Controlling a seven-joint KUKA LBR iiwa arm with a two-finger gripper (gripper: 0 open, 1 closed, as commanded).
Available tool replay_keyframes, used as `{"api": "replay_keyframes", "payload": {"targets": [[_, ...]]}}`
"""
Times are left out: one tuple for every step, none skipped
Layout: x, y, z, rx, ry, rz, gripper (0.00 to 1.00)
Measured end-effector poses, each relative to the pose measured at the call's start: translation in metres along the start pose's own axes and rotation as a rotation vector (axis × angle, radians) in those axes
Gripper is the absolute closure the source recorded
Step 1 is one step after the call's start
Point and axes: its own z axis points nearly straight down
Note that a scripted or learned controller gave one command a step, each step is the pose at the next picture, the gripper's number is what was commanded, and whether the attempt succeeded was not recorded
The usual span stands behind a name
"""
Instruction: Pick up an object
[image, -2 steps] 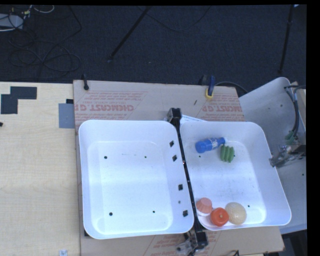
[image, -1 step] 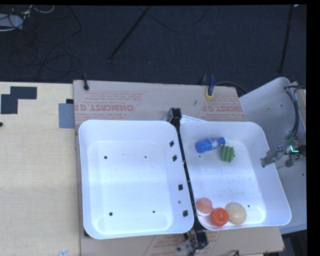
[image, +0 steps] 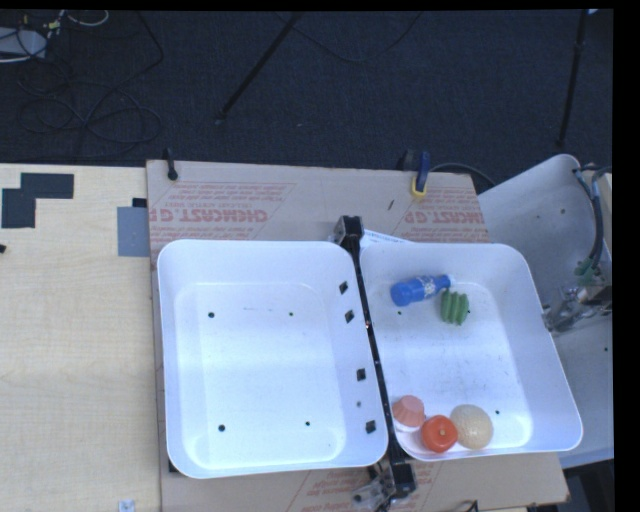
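Task looks not yet started, as far as can be judged: nothing lifted, every obj sits on the floor of the right bin (image: 520, 300). Candidates: a blue bottle (image: 419, 289) lying on its side near the bin's far-left part, a small green ribbed piece (image: 455, 307) just beside it to the right, and at the near edge a cluster of three — a pale pink disc (image: 408, 409), a red-orange round obj (image: 439, 433) and a cream ball (image: 472, 426), the last two touching or nearly so. The left bin (image: 190, 300) has only its small dark floor marks. Tool state: cannot tell; at the right edge there is some grey metal hardware w/ cables (image: 580, 290), too unclear to read as the wrist. So all of it is left: choose an obj, come down, close, lift. The bottle and green piece are apart from the cluster, prob. easier picks; the near three are crowded against the wall. Surface: bins rest on a cardboard sheet (image: 300, 205) w/ red print, on a light wood desk (image: 70, 330) w/ dark tape patches; a yellow-blue clamp (image: 421, 175) at the far edge. Beyond, dark carpet floor (image: 350, 90) w/ cables and stand legs.
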Motion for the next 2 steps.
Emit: {"api": "replay_keyframes", "payload": {"targets": [[0.0,-0.0001,0.0005,0.001,0.0,0.001,0.0],[-0.0002,0.0001,-0.0093,0.001,0.0,-0.002,1.0]]}}
